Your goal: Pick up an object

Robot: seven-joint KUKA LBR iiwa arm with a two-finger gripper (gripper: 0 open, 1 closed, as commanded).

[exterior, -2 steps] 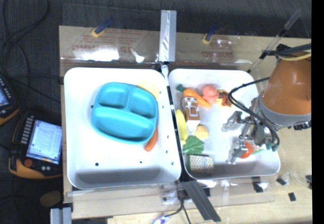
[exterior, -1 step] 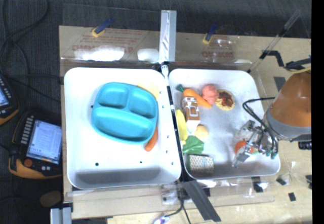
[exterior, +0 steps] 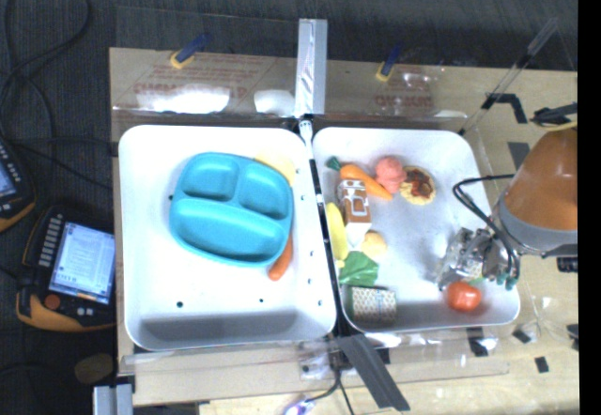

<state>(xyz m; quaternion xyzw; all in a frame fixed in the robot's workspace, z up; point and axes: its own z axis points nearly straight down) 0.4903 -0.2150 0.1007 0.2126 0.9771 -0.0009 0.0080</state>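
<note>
While the surface takes up most of the shot, the two white bins sit on it side by side. Left bin has a big blue divided plate lying upside-down-ish across it, with something yellow poking out at its top right edge and an orange carrot-looking piece sticking out at the lower right. Right bin is where the small stuff is: along its left wall there's a yellow corn-like piece, a green leafy bit and a grey mesh-looking item near the bottom. Up top there's an orange carrot, a brown and white block, a pink lump and a round cookie-ish thing.

The arm comes in from the right, and its end effector is down low in the right bin's lower right corner. A small red tomato sits just below it, touching or nearly so. Honestly can't tell how wide it's set, too blurry and cluttered.
</note>
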